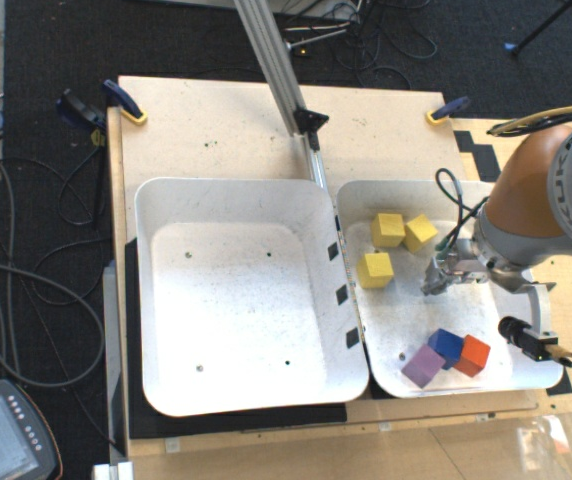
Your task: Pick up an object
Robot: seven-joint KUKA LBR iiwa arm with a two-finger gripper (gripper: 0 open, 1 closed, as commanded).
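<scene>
Three yellow blocks cluster in the upper part of the right bin, and a purple block, a blue block and an orange block sit touching near its lower edge. The gripper hangs between the two groups, right of the lowest yellow block, with nothing visibly in it; how far it is spread cannot be made out. The left bin lies alongside, under a slanting metal pole.

I work in a robotics lab: my bench is a clamped board on dark carpet, cables trail at 9 o'clock, an aluminium camera pole rises at 12, and 2 white bins sit centre.
</scene>
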